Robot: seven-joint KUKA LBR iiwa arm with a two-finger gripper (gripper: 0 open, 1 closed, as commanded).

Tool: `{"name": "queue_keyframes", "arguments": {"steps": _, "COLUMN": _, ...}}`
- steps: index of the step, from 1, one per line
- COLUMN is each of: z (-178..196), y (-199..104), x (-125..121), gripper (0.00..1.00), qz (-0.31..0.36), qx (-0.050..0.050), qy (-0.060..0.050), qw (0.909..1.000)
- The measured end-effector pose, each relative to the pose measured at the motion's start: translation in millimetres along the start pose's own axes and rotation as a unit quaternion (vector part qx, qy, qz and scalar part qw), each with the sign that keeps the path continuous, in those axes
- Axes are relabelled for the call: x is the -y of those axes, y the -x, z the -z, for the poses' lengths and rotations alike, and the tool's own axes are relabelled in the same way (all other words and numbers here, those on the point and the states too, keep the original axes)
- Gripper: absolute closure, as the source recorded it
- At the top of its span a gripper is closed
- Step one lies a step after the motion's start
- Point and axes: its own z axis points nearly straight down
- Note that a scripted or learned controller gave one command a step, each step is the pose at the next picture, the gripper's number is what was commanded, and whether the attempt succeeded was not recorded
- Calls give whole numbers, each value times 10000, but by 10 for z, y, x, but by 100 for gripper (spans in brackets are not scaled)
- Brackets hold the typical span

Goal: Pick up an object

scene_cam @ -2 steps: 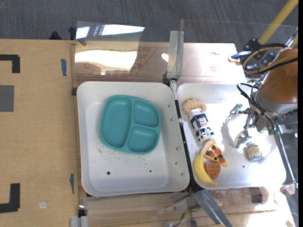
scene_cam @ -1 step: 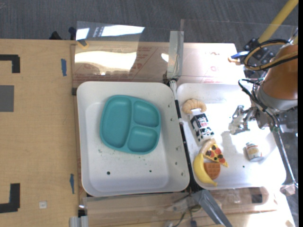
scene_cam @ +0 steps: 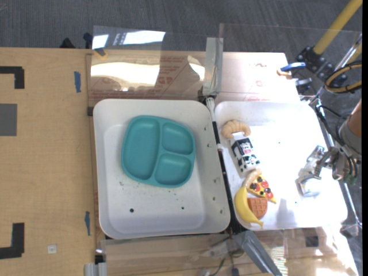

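Cardboard-covered table [scene_cam: 46, 154] is carrying two white bins side by side, and you are looking down on both. Your left bin [scene_cam: 109, 211] is holding a teal divided plate [scene_cam: 158, 151]. Your right bin [scene_cam: 287, 211] is keeping its pickable things bunched along its left wall: a croissant [scene_cam: 234, 127], a small white packet [scene_cam: 244, 153], a pizza slice [scene_cam: 260, 187] and a banana [scene_cam: 246, 207]. Your gripper [scene_cam: 310, 174] is hanging over bare bin floor, well apart from them, fingers released and grasping nothing.
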Motion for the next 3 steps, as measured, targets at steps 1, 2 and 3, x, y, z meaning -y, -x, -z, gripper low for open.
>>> {"name": "queue_keyframes", "arguments": {"steps": 1, "z": 505, "y": 82, "x": 295, "gripper": 100, "qz": 868, "qx": 25, "qy": -6, "qw": 9962}}
{"name": "queue_keyframes", "arguments": {"steps": 2, "z": 1022, "y": -32, "x": 336, "gripper": 100, "qz": -401, "qx": 18, "qy": -2, "qw": 9992}}
{"name": "queue_keyframes", "arguments": {"steps": 3, "z": 1452, "y": -11, "x": 323, "gripper": 100, "qz": -2134, "qx": 17, "qy": -1, "qw": 9770}}
